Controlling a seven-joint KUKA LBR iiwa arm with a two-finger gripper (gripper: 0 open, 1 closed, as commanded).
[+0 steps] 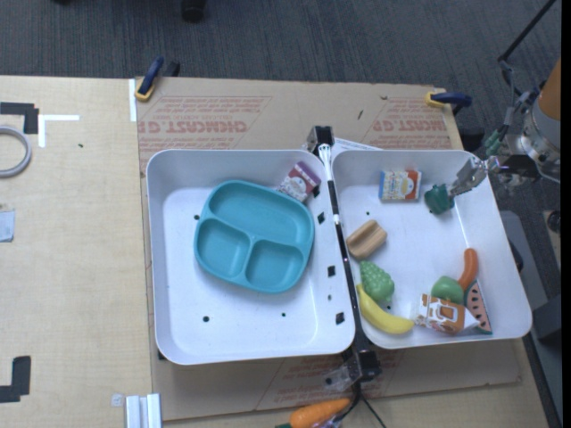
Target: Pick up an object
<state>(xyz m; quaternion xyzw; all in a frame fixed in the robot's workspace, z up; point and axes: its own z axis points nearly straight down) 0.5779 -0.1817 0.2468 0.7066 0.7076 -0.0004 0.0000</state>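
A small dark green toy [438, 200] lies in the upper right corner of the right bin [505, 239], and the pincer [467, 178] hangs just beside it, its tips near or touching the toy; whether the fingers are apart or together cannot be told, since they are thin and blurred against the bin wall. The right bin carries about nine things: the green toy, one small juice carton [400, 185], one bread roll [366, 238], one bumpy green vegetable [377, 281], one banana [383, 315], one carrot [468, 266], one green pepper [447, 287], one watermelon slice [479, 308] and one small printed box [439, 315]. The left bin [169, 266] holds one teal divided plate [254, 236] with three compartments and one crumpled wrapper [299, 182] by its upper right wall. The arm is cut off at the right edge. Both bins rest on a cardboard sheet [205, 119] on a pale wooden surface [67, 266]; grey carpet [339, 25] and chair castors [192, 8] show beyond.
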